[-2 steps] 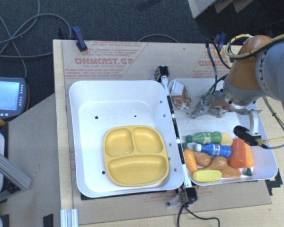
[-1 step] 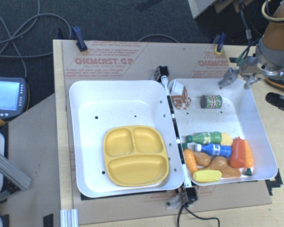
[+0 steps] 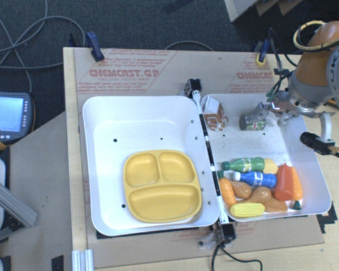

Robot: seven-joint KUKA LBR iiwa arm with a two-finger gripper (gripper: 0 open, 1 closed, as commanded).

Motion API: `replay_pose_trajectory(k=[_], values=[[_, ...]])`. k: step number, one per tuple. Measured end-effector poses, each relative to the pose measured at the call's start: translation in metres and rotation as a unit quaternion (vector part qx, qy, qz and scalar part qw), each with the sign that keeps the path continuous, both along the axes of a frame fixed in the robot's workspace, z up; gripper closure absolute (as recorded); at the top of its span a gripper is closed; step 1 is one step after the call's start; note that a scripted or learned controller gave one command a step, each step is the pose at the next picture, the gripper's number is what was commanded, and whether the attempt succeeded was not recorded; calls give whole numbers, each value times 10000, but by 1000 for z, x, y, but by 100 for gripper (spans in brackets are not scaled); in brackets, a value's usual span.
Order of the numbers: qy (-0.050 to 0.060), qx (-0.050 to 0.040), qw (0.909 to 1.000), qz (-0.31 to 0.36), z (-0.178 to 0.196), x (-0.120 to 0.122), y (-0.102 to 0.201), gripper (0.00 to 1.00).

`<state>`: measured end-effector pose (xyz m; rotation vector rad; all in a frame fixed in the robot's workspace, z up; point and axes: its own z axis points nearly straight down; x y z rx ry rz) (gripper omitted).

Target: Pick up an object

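My gripper [image 3: 273, 108] hangs over the far part of the right bin [image 3: 311, 157], below the grey arm with its orange band [image 3: 327, 38]. A small grey can [image 3: 251, 121] lies just left of the gripper, close to or touching it. A little carton with a brown and white print [image 3: 213, 113] stands at the bin's far left corner. Along the near side lie a green bottle [image 3: 246, 164], a blue bottle [image 3: 257, 179], a carrot [image 3: 227, 192], a corn cob [image 3: 247, 209], a red pepper [image 3: 284, 183] and brown bread pieces [image 3: 260, 195].
The left bin [image 3: 101, 123] holds a yellow divided plate [image 3: 161, 185]. A clamp [image 3: 194, 86] sits where the two bins meet at the back. Black cabling [image 3: 319, 143] hangs over the right bin's right rim.
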<state>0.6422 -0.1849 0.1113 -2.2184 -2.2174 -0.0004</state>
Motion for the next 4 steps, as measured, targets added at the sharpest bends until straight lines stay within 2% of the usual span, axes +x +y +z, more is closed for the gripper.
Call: replay_pose_trajectory(k=[1,2,3,4], values=[[-120,-51,9999,-2,-4,11,14,0],[-85,-26,10000,25,-20,29,44,0],[6,-14,10000,-8,-27,-16,35,0],[-55,-41,10000,-11,41,-9,-11,0]])
